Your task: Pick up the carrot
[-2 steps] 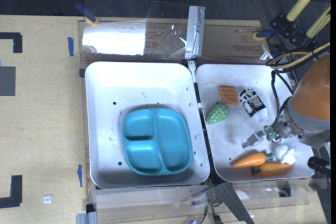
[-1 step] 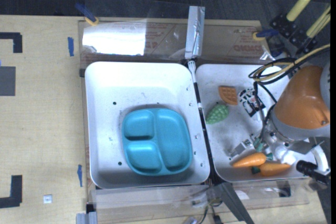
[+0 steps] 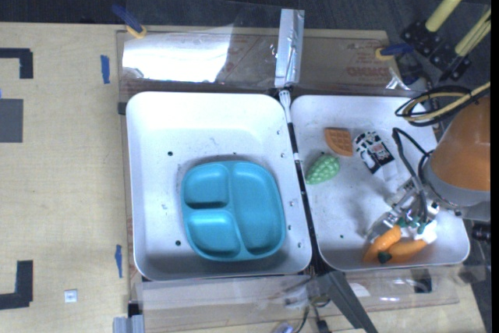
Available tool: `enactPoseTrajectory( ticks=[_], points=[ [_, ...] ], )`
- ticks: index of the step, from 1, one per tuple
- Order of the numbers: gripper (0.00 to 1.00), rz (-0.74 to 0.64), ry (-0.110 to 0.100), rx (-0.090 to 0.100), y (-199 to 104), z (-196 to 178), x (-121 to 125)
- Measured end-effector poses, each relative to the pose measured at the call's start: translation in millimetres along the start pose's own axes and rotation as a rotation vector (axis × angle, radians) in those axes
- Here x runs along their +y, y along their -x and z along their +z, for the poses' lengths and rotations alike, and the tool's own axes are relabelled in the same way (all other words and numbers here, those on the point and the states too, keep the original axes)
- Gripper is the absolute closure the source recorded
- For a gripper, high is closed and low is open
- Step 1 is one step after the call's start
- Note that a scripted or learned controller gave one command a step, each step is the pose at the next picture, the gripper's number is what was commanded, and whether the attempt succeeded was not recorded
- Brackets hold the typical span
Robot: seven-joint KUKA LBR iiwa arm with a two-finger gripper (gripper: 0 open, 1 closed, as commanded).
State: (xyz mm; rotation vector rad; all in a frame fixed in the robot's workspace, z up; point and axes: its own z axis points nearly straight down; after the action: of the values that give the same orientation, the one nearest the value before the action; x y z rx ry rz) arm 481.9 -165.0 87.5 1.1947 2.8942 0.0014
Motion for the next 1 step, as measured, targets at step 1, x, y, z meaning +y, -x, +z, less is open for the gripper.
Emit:
enactPoseTrajectory(
  ticks=[1],
  points=[
    [1.0,0.001,0.006,-0.008,1.9,-12.2,1.8]
  ],
)
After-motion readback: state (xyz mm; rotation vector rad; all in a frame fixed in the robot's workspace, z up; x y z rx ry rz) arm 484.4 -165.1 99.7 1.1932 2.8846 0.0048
